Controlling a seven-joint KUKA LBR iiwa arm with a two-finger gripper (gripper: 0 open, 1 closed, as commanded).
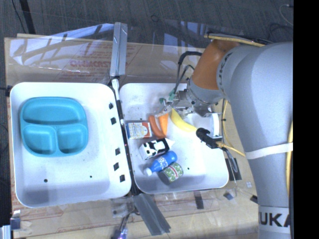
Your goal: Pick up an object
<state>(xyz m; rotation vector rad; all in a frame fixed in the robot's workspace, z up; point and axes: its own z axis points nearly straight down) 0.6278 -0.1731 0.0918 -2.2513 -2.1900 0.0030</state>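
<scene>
Objects for picking lay together in the right bin [209,176]. The claw [175,101] was low over its far part, just beside the banana [182,122]; whether it was apart or together, I cannot tell. Near the banana were an orange item [158,126], a small carton [138,130], a black-and-white piece [153,147], a blue bottle [162,163] and a can [172,173]. The left bin [30,193] held a blue tray [52,126].

Dark carpet floor [149,4], wood bench [60,49].

A robotics lab: grey KUKA arm [264,108] at three o'clock, two white bins [30,183] on a cardboard-covered bench [149,59].
</scene>
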